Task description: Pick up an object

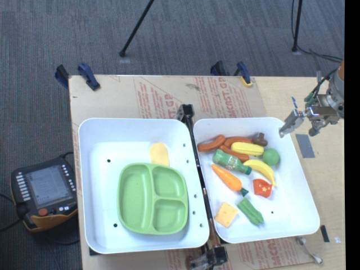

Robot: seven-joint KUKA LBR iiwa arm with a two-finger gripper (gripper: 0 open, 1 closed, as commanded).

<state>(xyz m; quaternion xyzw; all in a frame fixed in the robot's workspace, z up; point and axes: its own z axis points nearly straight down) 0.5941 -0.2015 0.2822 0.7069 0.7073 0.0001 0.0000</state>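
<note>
The right bin (pixel 306 212) is where all the candidates sit, and they sit packed: sausages (pixel 216 143), a yellow corn cob (pixel 247 148), a green bottle (pixel 230 161), a banana (pixel 260 169) and a green lime (pixel 271 157) crowd the far half, many touching or overlapping. That crowding is the main hazard. A descent into that cluster is likely to land fingers on two items at once, or wedge one fingertip on top of a neighbour, and the grasp would close on nothing or knock things aside. The carrot (pixel 228 178) lies slantwise, so a grip along its length would probably slip off. Better odds look to lie with the cheese wedge (pixel 226 214) and the green pepper (pixel 250 211) near the front, which stand more apart, though the flat cheese may give little to bite on. The red piece (pixel 262 188) sits just under the banana's tip.

The gripper (pixel 302 122) hangs at the right bin's far right corner, above the rim and off to the side of the pile, carrying nothing. Its fingers look spread, one prong angling down and left toward the bin edge. The arm comes in from the right, wrist roughly level. The left bin (pixel 95 151) holds a green divided plate (pixel 152 198) and a pale yellow piece (pixel 159 153) beside it.
</note>
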